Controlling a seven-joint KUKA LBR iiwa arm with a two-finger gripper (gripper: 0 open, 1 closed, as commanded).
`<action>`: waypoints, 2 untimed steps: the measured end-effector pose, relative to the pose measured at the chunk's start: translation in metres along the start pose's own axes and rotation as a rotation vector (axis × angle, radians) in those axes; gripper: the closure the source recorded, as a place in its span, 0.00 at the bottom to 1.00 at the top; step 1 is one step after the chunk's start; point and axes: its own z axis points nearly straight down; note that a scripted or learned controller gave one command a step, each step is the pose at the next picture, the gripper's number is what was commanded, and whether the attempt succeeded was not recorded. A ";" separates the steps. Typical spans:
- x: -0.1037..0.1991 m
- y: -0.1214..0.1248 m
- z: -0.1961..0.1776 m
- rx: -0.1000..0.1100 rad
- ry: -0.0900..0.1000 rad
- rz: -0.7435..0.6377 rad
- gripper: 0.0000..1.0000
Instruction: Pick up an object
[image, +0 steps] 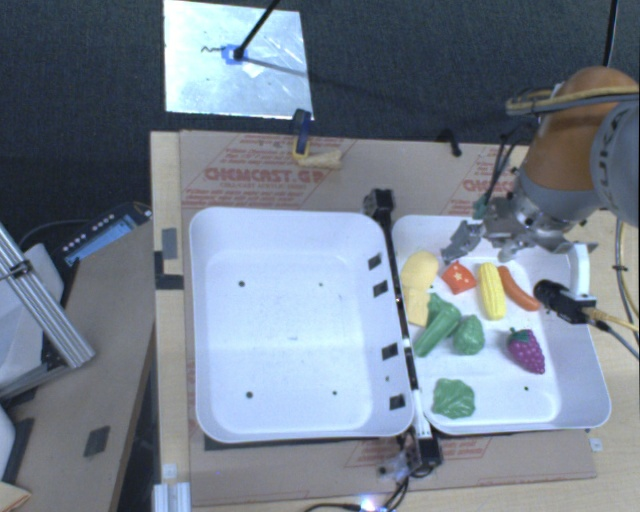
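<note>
The right bin (585, 400) holds several toy foods. A pale yellow piece (419, 274), a red piece (458, 278), a yellow corn cob (491, 290) and an orange carrot (518, 291) lie toward its back. In front of them are two green vegetables (435, 325) (468, 335), purple grapes (526, 350) and a green leafy piece (453, 398). My gripper (483, 250) hangs over the back of this bin, just above the red piece and the corn. Its fingers (462, 241) stand open with nothing between them.
The left bin (215, 250) sits beside the right one, with a black divider strip (392, 300) between them. A shiny sheet (235, 55) lies behind the bench. A yellow and blue clamp (305, 145) stands at the back edge.
</note>
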 end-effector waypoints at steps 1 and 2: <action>-0.013 -0.046 0.118 0.008 0.002 0.005 0.00; 0.010 0.011 0.110 -0.005 -0.011 -0.001 0.00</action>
